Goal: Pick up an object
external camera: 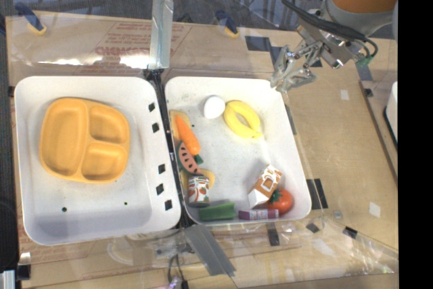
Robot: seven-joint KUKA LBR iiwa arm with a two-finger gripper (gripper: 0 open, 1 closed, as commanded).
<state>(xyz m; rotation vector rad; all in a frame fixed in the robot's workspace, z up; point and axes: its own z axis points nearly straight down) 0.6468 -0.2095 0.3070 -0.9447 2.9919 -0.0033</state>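
My gripper (289, 71) hangs above the back right corner of the right bin (233, 149), its fingers open with nothing between them. In that bin lie a yellow banana (242, 118) and a white egg (214, 107) toward the back. A carrot (186, 134) lies along the left wall, with a watermelon slice (187, 159) below it. A small can (198, 190), a green cucumber (216, 211), a small carton (264, 185), a tomato (281, 201) and a purple item (257, 214) crowd the front.
The left bin (40, 213) holds a yellow divided plate (84, 139). A strip of grey tape (160, 34) stands at the back between the bins. Bare bench (345, 159) lies to the right of the right bin.
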